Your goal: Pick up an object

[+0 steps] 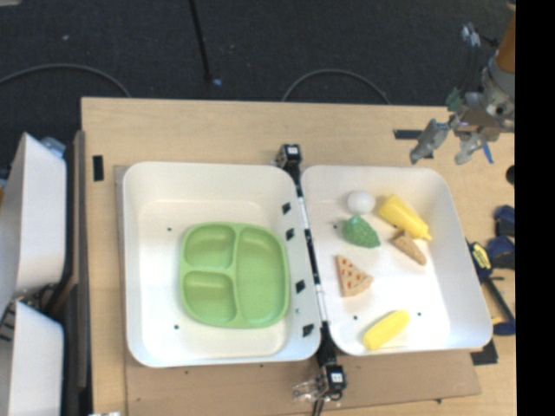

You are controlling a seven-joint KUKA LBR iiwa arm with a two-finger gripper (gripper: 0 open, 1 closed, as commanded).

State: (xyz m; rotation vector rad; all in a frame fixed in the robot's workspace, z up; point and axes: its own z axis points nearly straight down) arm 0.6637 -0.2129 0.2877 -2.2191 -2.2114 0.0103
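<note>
Yellow corn (404, 217) lies in the right bin (451, 319), touching a tan wedge (410, 249). Nearby sit a white ball (360, 202), a green leaf (361, 231), a pizza slice (352, 276) and a yellow banana (385, 329). The end effector (447, 146) hovers over the counter (217, 128) beyond the bin, fingers spread wide, holding nothing. A green tray (234, 275) fills the left bin (156, 336).

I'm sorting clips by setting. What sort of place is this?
Probably a robotics lab bench set up for grasping trials: two white bins clipped side by side on a wooden board, toy food such as a pizza slice, and the arm's pincer hovering over the bench beyond the right bin's far corner.
</note>
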